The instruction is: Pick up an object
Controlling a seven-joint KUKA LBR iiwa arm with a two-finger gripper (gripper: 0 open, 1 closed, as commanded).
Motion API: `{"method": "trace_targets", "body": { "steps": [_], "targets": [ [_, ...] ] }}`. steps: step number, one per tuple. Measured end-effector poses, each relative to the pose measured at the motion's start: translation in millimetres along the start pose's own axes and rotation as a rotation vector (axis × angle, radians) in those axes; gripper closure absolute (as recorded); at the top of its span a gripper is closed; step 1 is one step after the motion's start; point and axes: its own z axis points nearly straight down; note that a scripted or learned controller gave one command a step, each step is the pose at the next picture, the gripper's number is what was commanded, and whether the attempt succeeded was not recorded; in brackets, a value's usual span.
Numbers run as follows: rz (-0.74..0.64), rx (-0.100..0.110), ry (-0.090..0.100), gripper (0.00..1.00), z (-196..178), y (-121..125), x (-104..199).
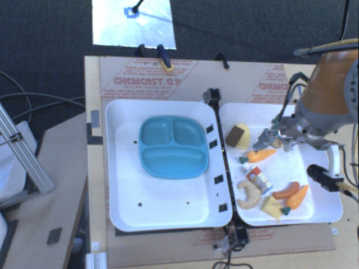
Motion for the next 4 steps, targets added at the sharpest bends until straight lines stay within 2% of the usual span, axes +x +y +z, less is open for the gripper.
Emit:
{"method": "trace_targets", "body": {
  "steps": [1,3,4],
  "targets": [
    [-0.002,-0.012,-0.001,0.00,-6.5,2.8,0.1],
    [-0.001,-0.010,0.000,0.00,106.4,3.5,7.3],
    [0.000,-0.013,-0.001,1.00,93.5,4.2,6.9]
  ]
}}
